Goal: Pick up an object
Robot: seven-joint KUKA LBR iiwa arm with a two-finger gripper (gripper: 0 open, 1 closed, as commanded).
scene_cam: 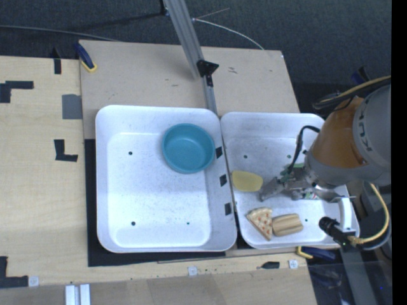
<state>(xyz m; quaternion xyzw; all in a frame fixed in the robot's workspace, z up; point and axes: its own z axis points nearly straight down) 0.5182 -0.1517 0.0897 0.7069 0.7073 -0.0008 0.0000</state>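
Observation:
A blue bowl (187,147) sits near the back of the left bin (121,221). In the right bin (267,132) lie a yellow flat piece (247,181), a pizza slice (260,222) and a tan roll (286,223) beside it. My gripper (267,192) reaches in from the right, low over the right bin, its tips just right of the yellow piece and above the pizza slice. Nothing shows between its fingers.
A grey metal pole (184,30) slants down from the top to the gap between the bins. The bins rest on a tan board (140,68). Cables hang at the right by the arm (346,145).

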